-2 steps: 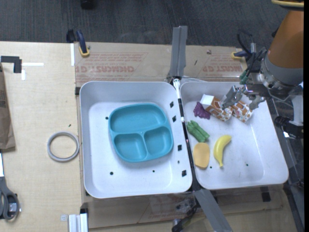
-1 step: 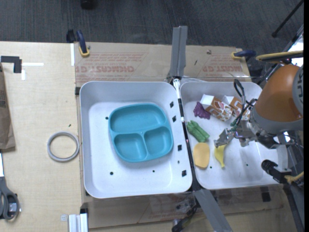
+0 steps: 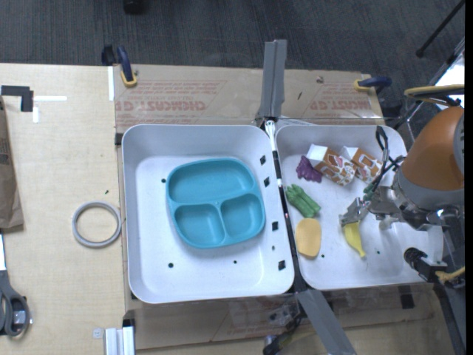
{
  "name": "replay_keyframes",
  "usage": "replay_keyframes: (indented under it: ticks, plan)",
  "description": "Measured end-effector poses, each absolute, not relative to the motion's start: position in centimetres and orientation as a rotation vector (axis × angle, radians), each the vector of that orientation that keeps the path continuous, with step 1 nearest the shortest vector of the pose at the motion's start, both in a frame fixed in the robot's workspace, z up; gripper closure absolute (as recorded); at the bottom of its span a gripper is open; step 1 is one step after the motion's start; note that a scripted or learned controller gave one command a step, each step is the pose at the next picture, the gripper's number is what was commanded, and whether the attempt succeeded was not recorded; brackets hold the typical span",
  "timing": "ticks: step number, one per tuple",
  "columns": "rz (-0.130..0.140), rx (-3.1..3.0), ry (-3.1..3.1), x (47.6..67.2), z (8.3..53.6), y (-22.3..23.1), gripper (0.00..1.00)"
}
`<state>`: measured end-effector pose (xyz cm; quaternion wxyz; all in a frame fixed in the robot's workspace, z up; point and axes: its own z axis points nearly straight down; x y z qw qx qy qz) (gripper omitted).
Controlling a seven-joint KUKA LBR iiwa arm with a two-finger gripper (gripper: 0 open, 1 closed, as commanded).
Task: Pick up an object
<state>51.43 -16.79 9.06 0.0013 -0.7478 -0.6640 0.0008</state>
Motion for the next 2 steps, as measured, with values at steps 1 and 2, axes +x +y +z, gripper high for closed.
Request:
replay_keyframes:
  ticks: [1,2]
  plan:
    - [0.003,-2.349,-2.080,51.4,9.9,-16.8,1.00]
    - [0.003,-2.403,-2.022,54.7,21.1,-10.8,1.00]
